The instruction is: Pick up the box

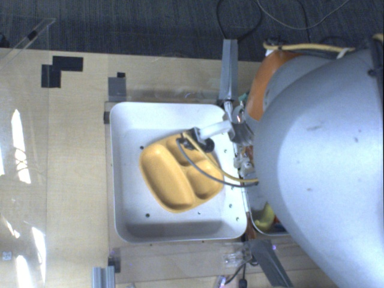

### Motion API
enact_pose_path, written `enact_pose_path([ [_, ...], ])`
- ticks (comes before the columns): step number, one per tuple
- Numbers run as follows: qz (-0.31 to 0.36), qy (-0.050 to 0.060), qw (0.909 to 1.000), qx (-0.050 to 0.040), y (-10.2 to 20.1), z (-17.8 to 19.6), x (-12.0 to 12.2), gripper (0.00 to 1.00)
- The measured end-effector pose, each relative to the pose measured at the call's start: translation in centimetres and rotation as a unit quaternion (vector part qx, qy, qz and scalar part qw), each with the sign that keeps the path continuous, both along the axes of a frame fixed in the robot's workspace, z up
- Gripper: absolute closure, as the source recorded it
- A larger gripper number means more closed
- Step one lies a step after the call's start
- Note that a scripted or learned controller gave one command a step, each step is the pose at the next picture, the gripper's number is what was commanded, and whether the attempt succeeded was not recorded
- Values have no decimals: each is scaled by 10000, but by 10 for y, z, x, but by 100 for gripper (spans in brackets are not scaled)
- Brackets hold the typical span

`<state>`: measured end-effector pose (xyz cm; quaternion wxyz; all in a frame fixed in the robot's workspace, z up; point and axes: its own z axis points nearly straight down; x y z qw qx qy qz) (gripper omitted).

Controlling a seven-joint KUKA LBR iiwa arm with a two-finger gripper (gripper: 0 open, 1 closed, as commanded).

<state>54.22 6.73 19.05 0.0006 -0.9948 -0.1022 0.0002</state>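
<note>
From the overhead camera, you see the yellow, round-cornered plastic box [174, 179] lying flat on the floor of the left shallow white bin [129, 161], a little right of its middle. The bulky grey arm [324, 161] leans in from the right, which puts its gripper [235, 134] over the bin's right rim, just beside the box's far right corner. That is probably to line up a descent. You cannot tell whether the gripper is released or clenched, and the box rests unheld.
</note>
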Motion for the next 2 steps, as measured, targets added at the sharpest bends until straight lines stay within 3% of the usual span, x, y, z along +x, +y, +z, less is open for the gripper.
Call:
enact_pose_path([
  [1,-21,-19,10000,9,47,-73,43,100],
  [2,-7,-62,10000,21,59,-82,29,100],
])
